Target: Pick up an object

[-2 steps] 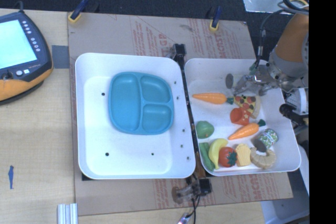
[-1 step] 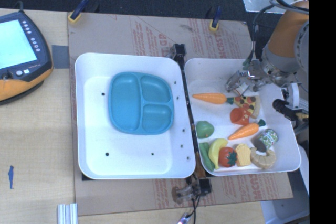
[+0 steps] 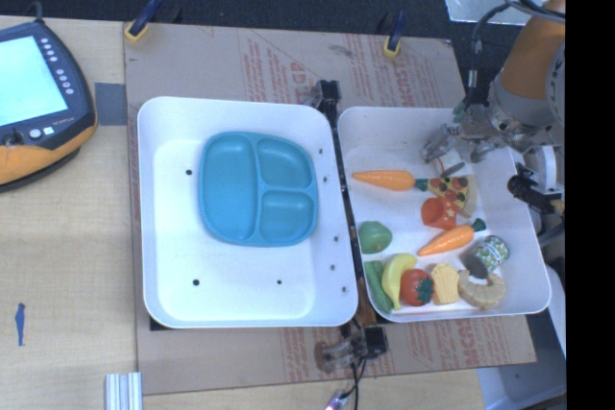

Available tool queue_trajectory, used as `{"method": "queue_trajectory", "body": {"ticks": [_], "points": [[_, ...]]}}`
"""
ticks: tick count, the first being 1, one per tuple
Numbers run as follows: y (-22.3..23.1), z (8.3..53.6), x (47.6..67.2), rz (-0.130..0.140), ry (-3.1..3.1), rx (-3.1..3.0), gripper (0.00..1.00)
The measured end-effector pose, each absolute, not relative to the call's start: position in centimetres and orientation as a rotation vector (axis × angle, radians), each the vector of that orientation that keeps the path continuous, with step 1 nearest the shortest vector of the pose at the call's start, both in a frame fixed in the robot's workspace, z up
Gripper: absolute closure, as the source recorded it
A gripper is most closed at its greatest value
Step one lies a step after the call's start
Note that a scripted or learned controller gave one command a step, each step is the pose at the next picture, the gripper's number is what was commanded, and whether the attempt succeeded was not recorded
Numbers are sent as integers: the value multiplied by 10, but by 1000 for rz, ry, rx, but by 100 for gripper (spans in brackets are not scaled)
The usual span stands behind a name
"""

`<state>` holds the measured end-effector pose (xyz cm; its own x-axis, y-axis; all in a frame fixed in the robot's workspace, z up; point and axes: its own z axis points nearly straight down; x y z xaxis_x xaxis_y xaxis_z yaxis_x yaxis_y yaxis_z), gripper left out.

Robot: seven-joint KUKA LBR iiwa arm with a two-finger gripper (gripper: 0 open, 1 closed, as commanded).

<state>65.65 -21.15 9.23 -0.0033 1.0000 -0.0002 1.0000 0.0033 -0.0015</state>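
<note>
Gripper over right bin, nothing held.
Grey two-finger gripper (image 3: pixel 459 144) hovers, fingers spread wide, above the right white plastic bin (image 3: pixel 384 125); orange plastic carrot (image 3: pixel 382 179) lies just beside, presumably the nearest pick target.

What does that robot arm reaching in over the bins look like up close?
The arm is a thick rounded limb with a broad orange band and grey casing beside it. Black cables loop above it and run down toward the wrist. At its end sits a small grey metal pincer with thin, spindly prongs, over the right-hand shallow white bin.
</note>
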Motion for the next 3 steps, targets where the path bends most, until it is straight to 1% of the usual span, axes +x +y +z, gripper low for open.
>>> {"method": "queue_trajectory", "body": {"ticks": [1,2,3], "points": [[-195,92,656,4,-2223,-2214,0],[-196,103,656,6,-2226,-2210,100],[-185,209,596,3,-2223,-2218,100]]}}
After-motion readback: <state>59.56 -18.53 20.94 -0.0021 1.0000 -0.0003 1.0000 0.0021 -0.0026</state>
